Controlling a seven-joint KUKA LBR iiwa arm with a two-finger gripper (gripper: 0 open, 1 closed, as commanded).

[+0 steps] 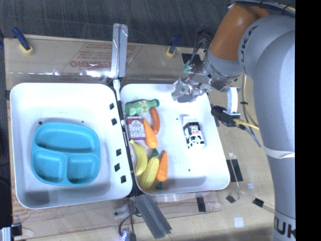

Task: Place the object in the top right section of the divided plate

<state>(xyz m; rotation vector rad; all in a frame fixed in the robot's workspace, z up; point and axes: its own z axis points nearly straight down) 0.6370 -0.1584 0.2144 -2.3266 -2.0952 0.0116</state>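
Grey and bulky, the robot arm (273,109) fills the right of the camera view, its orange band (233,29) curving above the wrist as it reaches over the far right corner of the right bin (213,177). Its gripper (186,93) hangs over the bin's upper edge; whether the jaws are apart or together cannot be told from this angle, and nothing is seen between them.

Inside the right bin, toy food lies clustered along the left wall: a green bottle (140,106) at the top, a small red-labelled carton (135,128) below it, a red-orange chilli-like piece (155,120) and an orange carrot (150,135) just beside the carton. Lower down, a yellow banana (140,157), a corn cob (149,172) and a second carrot (162,165) rest touching one another. Apart from the cluster, near the bin's middle right, a small black-and-white carton (194,135) lies alone on the white floor, below the gripper.

In the left bin (22,149), a blue divided plate (65,153) sits slightly left of centre, with one long section along its far side and two smaller ones nearer the camera. All three sections show bare blue.

Both bins sit side by side on a cardboard-covered bench (65,56), with blue clamps (22,40) at its far edge.
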